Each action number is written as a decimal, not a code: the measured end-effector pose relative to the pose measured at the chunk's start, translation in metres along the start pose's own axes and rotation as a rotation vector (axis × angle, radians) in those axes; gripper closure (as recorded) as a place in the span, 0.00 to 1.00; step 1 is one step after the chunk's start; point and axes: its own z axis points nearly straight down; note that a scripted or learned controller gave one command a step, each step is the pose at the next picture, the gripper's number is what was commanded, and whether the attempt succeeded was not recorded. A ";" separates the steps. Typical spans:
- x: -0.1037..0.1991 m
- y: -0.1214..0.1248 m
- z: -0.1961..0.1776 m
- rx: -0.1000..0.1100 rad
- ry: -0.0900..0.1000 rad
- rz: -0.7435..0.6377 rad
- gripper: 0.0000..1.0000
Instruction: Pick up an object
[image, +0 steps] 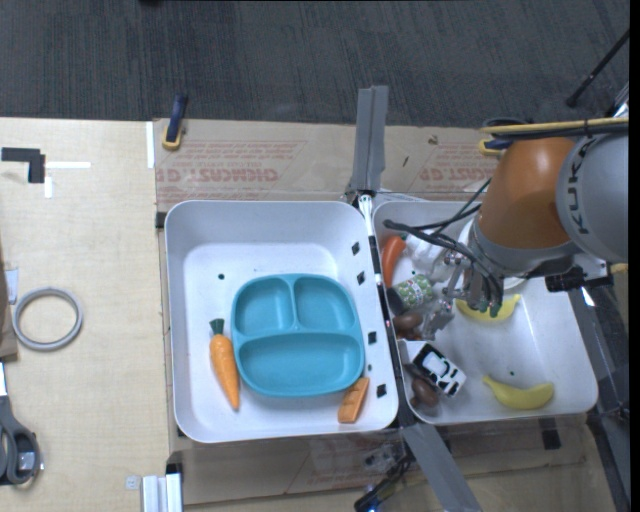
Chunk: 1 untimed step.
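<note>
From the overhead camera I see my arm (545, 205) reaching in from the right and hanging low over the right-hand bin (570, 395), its gripper (462, 296) buried among the clutter at that bin's left side. The wrist and cabling cover the tips, so whether they are spread or closed I cannot tell, and I see nothing clearly between them. Any object here will do for the task, so I judge candidates by nearness. Closest is a small green-and-white item (414, 291) just to the left of the gripper, with a red-orange piece (392, 257) above it against the bin wall and a dark brown lump (407, 322) just below. A yellow piece (492, 308) peeks out from under the wrist on the right, touching or nearly touching the tool. Further toward the front lie a black-and-white toy (440, 370) and a banana (520, 393), whose long axis runs roughly left to right across the view. The left bin (190, 330) holds a teal divided plate (297, 335), a carrot (225, 368) lying lengthwise beside its left edge, and a short orange piece (354, 400) at its lower right corner; all of these are well apart from the arm. My guess is the green-and-white item is the target, lying left of the tool.
</note>
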 end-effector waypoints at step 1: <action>0.044 -0.014 0.000 0.000 0.000 0.122 0.00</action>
